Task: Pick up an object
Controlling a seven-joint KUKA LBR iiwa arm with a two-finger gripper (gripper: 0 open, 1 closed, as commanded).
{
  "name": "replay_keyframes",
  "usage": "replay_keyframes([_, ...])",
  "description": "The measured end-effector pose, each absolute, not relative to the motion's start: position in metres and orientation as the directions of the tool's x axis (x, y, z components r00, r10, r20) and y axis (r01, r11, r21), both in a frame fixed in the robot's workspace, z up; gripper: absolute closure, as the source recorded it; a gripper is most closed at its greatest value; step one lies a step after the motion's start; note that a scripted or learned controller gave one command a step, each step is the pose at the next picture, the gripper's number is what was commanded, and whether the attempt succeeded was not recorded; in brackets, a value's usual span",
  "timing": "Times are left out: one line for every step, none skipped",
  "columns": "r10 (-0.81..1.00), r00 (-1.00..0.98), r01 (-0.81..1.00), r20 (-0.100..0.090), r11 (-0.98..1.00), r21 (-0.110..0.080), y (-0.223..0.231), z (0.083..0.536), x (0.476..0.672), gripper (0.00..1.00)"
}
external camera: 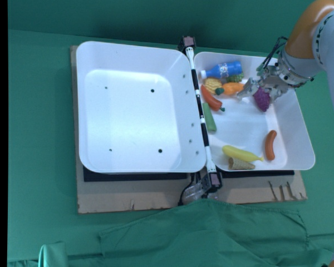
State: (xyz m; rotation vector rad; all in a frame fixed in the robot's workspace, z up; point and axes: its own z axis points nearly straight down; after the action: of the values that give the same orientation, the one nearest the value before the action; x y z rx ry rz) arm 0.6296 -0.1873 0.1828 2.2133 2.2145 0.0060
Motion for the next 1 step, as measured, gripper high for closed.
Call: replay_keyframes([1.000, -0.008, 0.999, 0.003, 0.008, -0.043, -0.1898, 0.1826, 0.6961, 0.00])
